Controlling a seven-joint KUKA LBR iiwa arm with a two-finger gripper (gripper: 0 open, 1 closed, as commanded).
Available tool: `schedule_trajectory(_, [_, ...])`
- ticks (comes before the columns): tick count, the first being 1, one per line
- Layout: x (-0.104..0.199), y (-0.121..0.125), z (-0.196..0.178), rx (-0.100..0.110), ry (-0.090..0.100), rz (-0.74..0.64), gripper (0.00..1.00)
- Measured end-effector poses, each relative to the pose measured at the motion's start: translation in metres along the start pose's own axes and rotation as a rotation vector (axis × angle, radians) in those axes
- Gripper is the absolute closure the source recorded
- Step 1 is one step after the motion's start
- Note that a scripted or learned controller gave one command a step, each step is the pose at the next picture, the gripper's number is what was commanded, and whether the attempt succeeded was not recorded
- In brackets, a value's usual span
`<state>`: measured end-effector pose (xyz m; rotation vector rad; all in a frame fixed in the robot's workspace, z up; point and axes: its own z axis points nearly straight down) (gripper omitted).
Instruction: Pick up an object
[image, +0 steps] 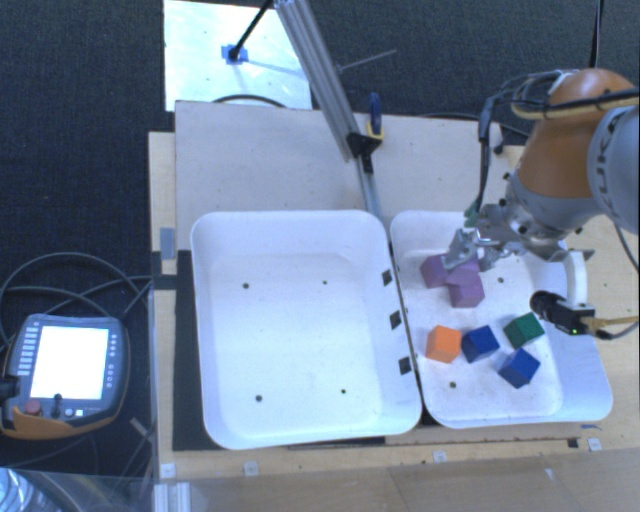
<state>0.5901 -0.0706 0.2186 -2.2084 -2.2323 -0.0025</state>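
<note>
The arm enters from the right of the frame, and its gripper (470, 247) hangs low over the right bin (590, 400), in that bin's upper half. Directly beneath and around it lie two purple blocks: one purple block (434, 270) just to the lower left of the gripper, the other purple block (466, 287) just below it. The two blocks touch each other.

Gripper state: it cannot be determined from this view whether the gripper is spread or pressed together, and no block is visibly caught in it (the wrist housing masks the tips).

Key relation: both purple blocks lie toward the lower left of the gripper, very close, perhaps in contact. Neither block shows a marked long axis; they read as roughly cubic, so approach angle probably matters less than centring on a single block.

Further down the same bin sit an orange block (443, 344), a blue block (479, 342), a green block (523, 329) and a second blue block (519, 368), all well apart from the gripper. The left bin (215, 300) lies alongside.
</note>
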Motion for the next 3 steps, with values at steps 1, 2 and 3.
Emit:
schedule_trajectory(1, [0.054,0.009,-0.013,-0.002,0.000,-0.001,1.00])
schedule_trajectory(2, [0.110,0.028,-0.014,-0.002,0.001,-0.002,1.00])
schedule_trajectory(3, [0.157,0.032,-0.021,-0.002,0.000,-0.001,1.00])
